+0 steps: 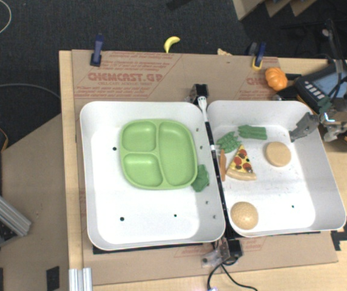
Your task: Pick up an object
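Note:
The right bin (319, 187) holds a pizza slice (241, 163), a thin orange stick (222, 162) beside it, two green pieces (227, 141) (252, 132), a round tan cookie (278, 154) and a tan bun (244, 214) near the front. My gripper (303, 127) reaches in over the right bin's far right wall, just up and right of the cookie and apart from it. The left bin (101, 205) carries a green divided plate (159, 153), with a small green piece (201, 177) at the plate's right edge.
The arm's wrist (343, 111) hangs over the bench's right side among cables. A small orange fruit (275, 77) and a yellow banana (171, 42) lie beyond the bins. Blue clamps (96, 50) (258, 54) grip the cardboard base's far edge.

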Controlling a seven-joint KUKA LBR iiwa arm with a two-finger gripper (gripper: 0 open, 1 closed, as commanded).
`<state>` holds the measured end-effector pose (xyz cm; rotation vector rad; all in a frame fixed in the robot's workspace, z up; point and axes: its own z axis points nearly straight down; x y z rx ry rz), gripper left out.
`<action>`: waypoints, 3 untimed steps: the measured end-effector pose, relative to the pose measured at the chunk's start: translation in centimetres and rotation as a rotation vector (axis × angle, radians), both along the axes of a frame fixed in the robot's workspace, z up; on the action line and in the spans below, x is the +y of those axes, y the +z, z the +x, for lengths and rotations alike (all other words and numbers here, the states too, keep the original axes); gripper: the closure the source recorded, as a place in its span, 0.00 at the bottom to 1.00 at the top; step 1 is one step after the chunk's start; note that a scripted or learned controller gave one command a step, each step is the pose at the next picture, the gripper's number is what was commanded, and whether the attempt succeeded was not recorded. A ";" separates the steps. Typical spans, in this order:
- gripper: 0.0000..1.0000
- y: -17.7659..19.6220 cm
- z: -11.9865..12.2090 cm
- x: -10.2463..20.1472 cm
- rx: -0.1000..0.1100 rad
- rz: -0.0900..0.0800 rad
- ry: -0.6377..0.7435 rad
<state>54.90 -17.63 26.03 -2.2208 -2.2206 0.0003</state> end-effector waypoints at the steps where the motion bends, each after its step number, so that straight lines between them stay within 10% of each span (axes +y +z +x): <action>1: 0.00 -6.7 2.2 6.6 0.006 0.004 0.007; 2: 0.00 -7.6 2.2 14.5 0.003 0.003 0.007; 3: 0.00 1.4 -2.5 20.6 -0.007 0.002 0.007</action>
